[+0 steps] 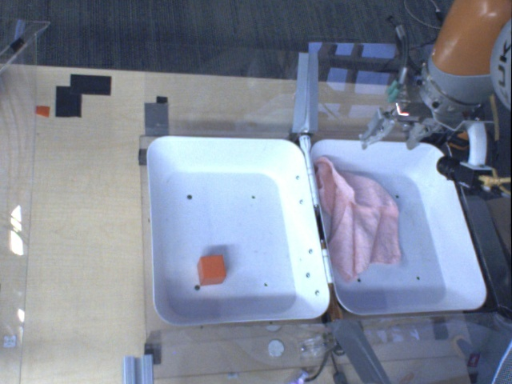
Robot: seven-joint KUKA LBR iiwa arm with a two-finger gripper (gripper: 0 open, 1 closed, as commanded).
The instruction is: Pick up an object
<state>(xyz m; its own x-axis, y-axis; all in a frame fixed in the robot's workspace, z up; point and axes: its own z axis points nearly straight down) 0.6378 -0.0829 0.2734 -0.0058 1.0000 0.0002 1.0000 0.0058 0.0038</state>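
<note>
A small orange block point(212, 270) lies in the left bin point(232, 158), toward its front left. A crumpled pink cloth point(360, 218) is spread over the left half of the right bin point(448, 290), its upper corner against the divider side. My gripper point(394, 131) hangs over the back rim of the right bin, above and to the right of the cloth's top. Its two fingers are spread apart with nothing between them.
A metal rail point(304, 94) runs between the bins at the back. Black flat shapes point(78, 93) and a small orange square point(42, 111) sit on the wooden bench far left. A clear panel edge stands at the far left.
</note>
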